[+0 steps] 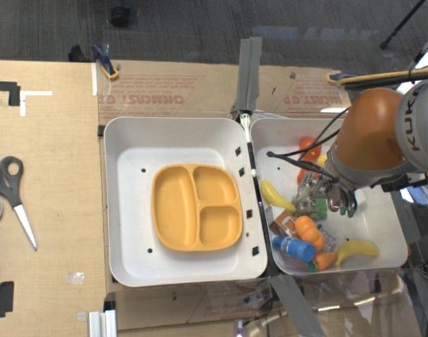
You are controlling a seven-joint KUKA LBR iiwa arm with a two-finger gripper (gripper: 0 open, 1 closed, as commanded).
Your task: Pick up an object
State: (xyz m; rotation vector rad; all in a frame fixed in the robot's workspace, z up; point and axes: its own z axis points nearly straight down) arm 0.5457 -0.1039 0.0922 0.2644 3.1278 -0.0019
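The right bin (382, 258) holds several small toys. A yellow banana-like piece (277, 194) lies at its left side, and another yellow banana (357, 250) lies near the front right. An orange piece (308, 229) sits mid-bin above a blue bottle (294, 248), and a red piece (308, 148) shows at the back. My gripper (313, 201) reaches down into the middle of this bin, just above the orange piece, under the arm's orange band (372, 130). A greenish item sits by the fingertips.
The left bin (122, 188) holds a yellow divided plate (197, 207). Scissors (13, 195) lie on the wooden bench at far left. Cables trail from the wrist across the right bin's back half.
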